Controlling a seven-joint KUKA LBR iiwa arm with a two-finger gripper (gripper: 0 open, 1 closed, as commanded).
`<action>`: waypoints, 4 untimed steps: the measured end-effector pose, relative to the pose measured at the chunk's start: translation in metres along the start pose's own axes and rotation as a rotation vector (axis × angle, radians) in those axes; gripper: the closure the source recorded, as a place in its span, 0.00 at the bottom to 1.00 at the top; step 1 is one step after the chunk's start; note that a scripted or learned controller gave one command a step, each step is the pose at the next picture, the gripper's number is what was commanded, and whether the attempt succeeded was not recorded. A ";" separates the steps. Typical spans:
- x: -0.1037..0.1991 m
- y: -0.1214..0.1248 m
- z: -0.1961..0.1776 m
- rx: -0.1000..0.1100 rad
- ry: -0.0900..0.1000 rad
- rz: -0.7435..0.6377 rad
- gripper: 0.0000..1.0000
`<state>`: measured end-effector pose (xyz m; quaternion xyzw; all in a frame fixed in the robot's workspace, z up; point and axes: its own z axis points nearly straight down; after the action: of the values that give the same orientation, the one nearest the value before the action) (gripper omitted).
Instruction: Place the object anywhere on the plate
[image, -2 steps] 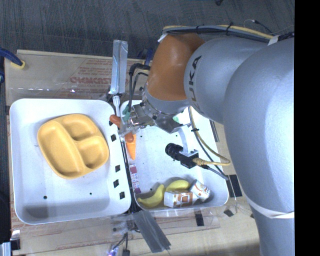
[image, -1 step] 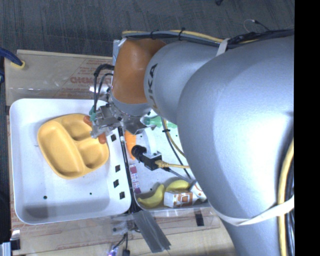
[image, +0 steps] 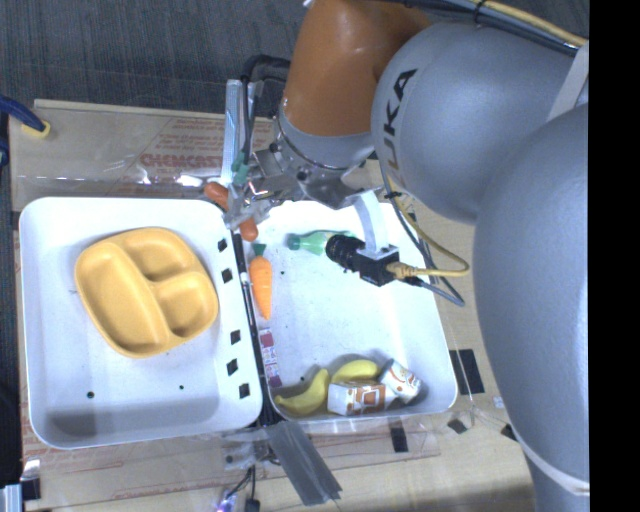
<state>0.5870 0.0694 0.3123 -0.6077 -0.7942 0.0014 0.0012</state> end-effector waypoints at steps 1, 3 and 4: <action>0.068 -0.034 0.041 0.004 0.001 -0.234 1.00; 0.130 -0.077 0.071 0.005 -0.001 0.208 0.00; 0.009 -0.092 0.061 0.001 0.000 0.119 0.00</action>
<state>0.4958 0.0544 0.2514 -0.6540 -0.7565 0.0021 0.0013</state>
